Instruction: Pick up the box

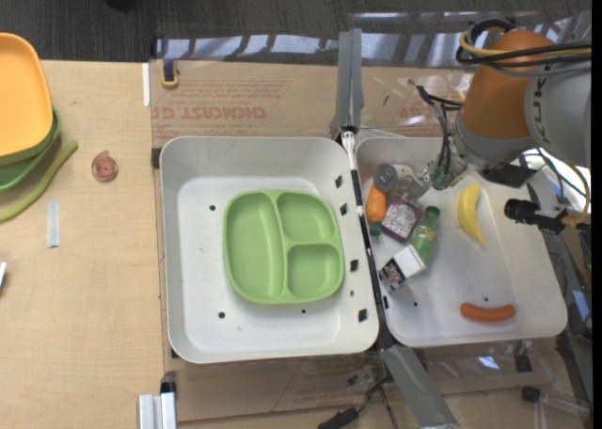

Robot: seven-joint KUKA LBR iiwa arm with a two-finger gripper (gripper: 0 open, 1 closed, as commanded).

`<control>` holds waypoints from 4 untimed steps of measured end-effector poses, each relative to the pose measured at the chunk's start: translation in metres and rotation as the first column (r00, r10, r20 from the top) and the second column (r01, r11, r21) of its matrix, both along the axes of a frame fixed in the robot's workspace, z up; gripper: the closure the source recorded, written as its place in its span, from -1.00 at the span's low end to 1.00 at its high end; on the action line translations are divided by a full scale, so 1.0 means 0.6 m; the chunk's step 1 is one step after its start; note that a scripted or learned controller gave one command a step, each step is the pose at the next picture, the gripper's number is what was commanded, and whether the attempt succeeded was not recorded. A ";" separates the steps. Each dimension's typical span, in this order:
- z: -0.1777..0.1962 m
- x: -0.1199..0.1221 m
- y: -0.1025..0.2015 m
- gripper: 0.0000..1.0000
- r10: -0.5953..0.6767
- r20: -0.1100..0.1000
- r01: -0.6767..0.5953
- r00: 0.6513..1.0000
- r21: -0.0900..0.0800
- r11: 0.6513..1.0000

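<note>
**Hanging over the right bin's far end, claw state not to be told**

At the far left of the bench, an orange plate (pixel 19 88) is seen stacked on green ones, partly cut off by the edge of the view. Just to its right, a small pink round object (pixel 104 166) and a pale strip (pixel 53 225) are laid on the bare wood. A brown cardboard sheet (pixel 245 103) is spread under and behind both bins.

The left bin (pixel 179 258) is occupied by a green divided plate (pixel 282 246), set flat near its middle.

In the right bin (pixel 527 267), most objects are gathered along the left wall. An orange item (pixel 375 203) is found against that wall, with a silvery can (pixel 388 176) just behind it. A maroon packet (pixel 400 217) is placed beside the orange item, and a green bottle (pixel 425 234) is laid touching the packet's right side. The box (pixel 403 265), small and white with a dark end, is seen lying on the bin floor just in front of the packet and bottle, close to the left wall. It is well apart from the claw and is not held.

The gripper (pixel 440 173) is hung above the far part of the bin, near the can and behind the packet; whether the claw is open or closed cannot be told. A banana (pixel 470 213) is laid just right of it, and a red-orange sausage-shaped item (pixel 487 311) is set near the front wall.
</note>
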State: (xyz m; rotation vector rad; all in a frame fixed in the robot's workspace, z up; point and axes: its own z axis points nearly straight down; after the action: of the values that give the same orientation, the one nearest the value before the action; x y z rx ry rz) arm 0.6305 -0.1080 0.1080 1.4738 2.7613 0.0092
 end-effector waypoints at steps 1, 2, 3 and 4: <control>-0.010 -0.049 0.000 1.00 -0.321 0.010 0.321 0.947 0.005 0.947; -0.016 -0.053 -0.003 -1.00 -0.324 0.003 0.324 0.946 0.002 0.946; -0.035 0.036 0.008 -1.00 -0.430 -0.040 0.430 0.902 -0.009 0.903; -0.026 -0.013 0.002 -1.00 0.032 -0.012 -0.032 0.999 0.000 0.999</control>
State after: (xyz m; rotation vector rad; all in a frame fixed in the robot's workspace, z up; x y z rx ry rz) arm 0.6227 -0.1071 0.0923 1.4341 2.7937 0.0001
